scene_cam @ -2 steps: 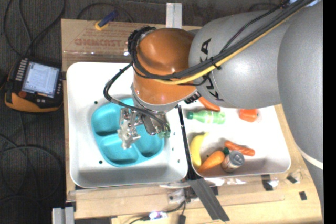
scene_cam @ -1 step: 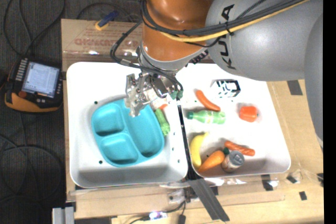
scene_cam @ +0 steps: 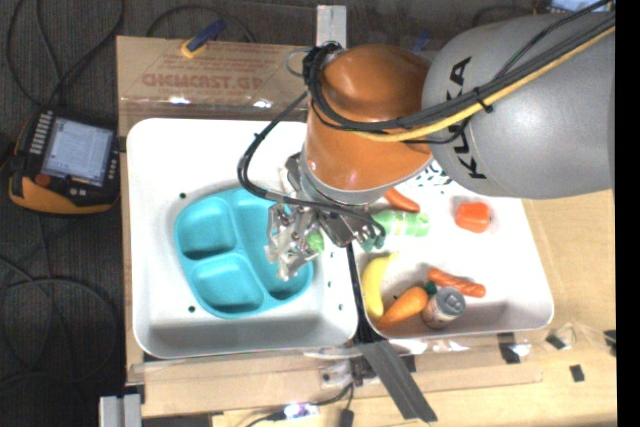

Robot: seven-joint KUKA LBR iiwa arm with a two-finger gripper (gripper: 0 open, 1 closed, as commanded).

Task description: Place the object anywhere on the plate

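Seen from above at a slant, two shallow white plastic bins [scene_cam: 160, 315] sit side by side on a counter. A large grey robot arm with an orange band [scene_cam: 365, 130] reaches in from the right and covers the middle of the scene. Its metal hand [scene_cam: 290, 245] hangs over the right edge of a turquoise plastic plate with three compartments [scene_cam: 225, 260], which lies in the left bin. Something pale green [scene_cam: 315, 240] shows right beside the hand, but whether the hand grips it cannot be told, nor whether the hand is apart or together.

In the right bin lie a yellow toy banana [scene_cam: 374, 283], an orange toy carrot [scene_cam: 405, 305], a small orange-red toy vegetable [scene_cam: 473, 216] and a light green toy piece [scene_cam: 408, 225].

Judged from here, the hand sits close to the plate's rim and the bin's dividing wall, so a released object could land on the rim and roll off into the bin
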